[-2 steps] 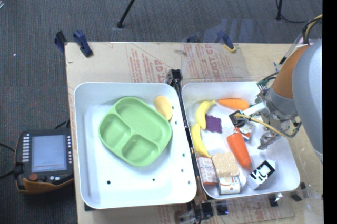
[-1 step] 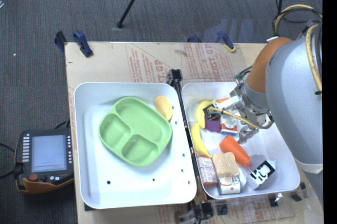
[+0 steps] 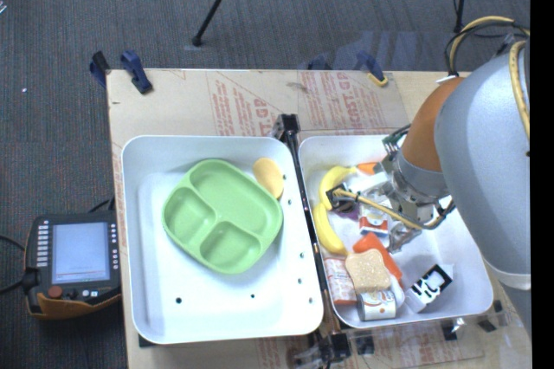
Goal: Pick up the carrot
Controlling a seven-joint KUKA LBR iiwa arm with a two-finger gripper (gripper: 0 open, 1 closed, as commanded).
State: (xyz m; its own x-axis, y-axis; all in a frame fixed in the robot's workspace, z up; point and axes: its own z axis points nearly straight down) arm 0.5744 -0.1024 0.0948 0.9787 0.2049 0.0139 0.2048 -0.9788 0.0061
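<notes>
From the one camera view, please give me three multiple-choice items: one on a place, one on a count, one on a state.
1. Where does the green plate lie?
A. in the left bin
B. in the right bin
C. on the floor

2. How many compartments does the plate have?
A. one
B. three
C. five

3. How does the banana lie?
A. on the plate
B. upright against a wall
C. flat in the right bin, beside the divider

Answers:
1 A, it sits on the left bin's white floor.
2 B, ridges split it into three hollows.
3 C, its curve runs along the bin's left side.
</notes>
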